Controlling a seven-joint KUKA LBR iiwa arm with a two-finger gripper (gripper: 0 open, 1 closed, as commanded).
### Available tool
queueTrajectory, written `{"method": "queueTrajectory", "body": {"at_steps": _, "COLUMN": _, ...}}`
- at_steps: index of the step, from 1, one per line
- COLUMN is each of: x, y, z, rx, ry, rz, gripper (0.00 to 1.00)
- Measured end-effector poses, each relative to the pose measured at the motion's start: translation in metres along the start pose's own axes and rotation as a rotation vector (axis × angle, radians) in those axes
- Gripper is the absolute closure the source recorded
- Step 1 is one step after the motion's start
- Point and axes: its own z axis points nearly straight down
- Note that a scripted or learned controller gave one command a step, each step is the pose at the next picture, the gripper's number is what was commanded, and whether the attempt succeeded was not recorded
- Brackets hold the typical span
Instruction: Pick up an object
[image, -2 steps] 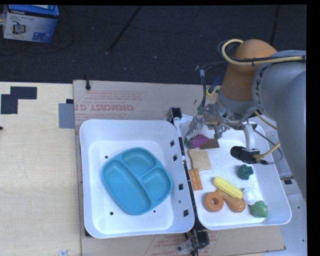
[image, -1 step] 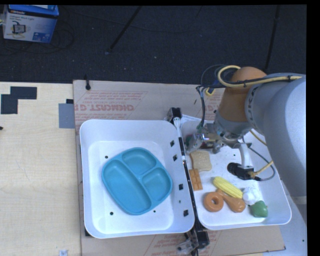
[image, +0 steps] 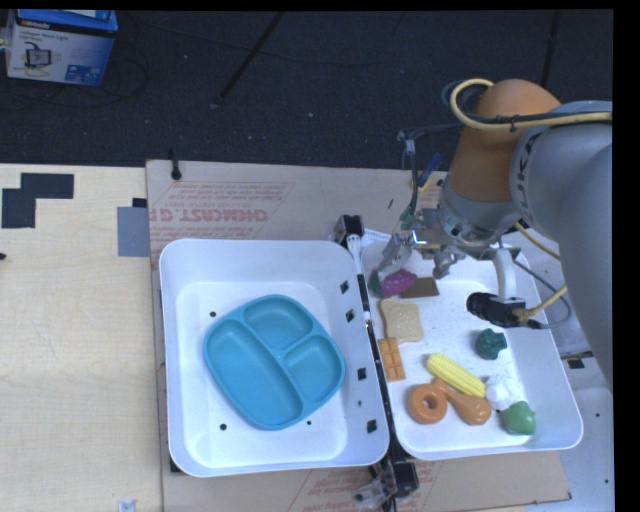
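Note:
My gripper (image: 413, 263) hangs over the far left part of the right bin (image: 560, 400), its two fingers spread open with nothing between them. Just below and a little left of the fingertips lies a purple toy (image: 397, 283), with a small brown piece (image: 427, 288) beside it. Nearer the camera in the same bin are a tan bread slice (image: 402, 320), an orange waffle strip (image: 391, 358), a yellow corn cob (image: 455, 374), a donut (image: 428, 403) and an orange sausage (image: 470, 407).
A dark green toy (image: 490, 343), a white lump (image: 501, 386) and a light green toy (image: 518, 418) sit at the right bin's right side. The left bin (image: 185, 300) holds a blue divided plate (image: 275, 360). A black-clipped divider (image: 362, 330) separates the bins.

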Motion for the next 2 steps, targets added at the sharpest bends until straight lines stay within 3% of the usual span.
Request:
{"method": "queueTrajectory", "body": {"at_steps": 1, "x": -0.022, "y": -0.050, "z": 0.092, "rx": 0.002, "ry": 0.001, "rz": 0.003, "gripper": 0.00}}
{"method": "queueTrajectory", "body": {"at_steps": 2, "x": -0.042, "y": 0.000, "z": 0.099, "rx": -0.001, "ry": 0.002, "rz": -0.001, "gripper": 0.00}}
